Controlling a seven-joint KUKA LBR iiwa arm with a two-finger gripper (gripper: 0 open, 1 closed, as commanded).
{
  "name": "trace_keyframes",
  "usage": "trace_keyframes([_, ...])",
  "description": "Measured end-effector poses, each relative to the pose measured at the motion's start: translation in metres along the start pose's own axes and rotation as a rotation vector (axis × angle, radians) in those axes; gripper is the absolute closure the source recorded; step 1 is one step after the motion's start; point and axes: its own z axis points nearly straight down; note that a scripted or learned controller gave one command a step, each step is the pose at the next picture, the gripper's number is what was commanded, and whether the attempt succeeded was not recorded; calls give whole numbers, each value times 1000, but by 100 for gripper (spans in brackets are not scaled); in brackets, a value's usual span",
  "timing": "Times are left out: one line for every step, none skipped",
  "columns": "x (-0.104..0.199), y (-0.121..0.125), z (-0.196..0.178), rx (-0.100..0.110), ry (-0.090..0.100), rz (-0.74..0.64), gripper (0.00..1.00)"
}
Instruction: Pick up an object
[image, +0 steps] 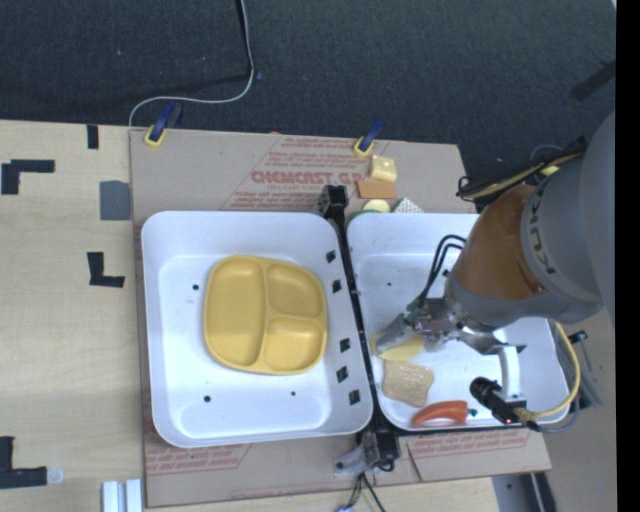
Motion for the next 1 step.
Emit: trace_keyframes([-9, 1, -18, -12, -11, 11, 100])
